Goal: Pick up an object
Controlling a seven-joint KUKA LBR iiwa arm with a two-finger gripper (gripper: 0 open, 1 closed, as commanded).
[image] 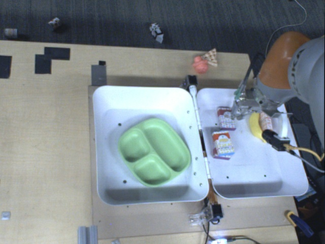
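In the right bin [254,179] lie two small printed cartons: one red and white [226,118] near the back, one orange and blue [222,144] nearer the middle. A yellow banana-like piece [255,126] and a small tan item [265,121] rest toward the bin's right side. My gripper [242,107] hangs over the back of this bin, just right of the red and white carton and left of the yellow piece. Nothing shows between its fingers.
The left bin [106,111] holds a green divided plate [154,150]. A pink and tan toy [204,61] lies on the bench behind the bins. Black and yellow cables [289,146] cross the right bin's right rim.
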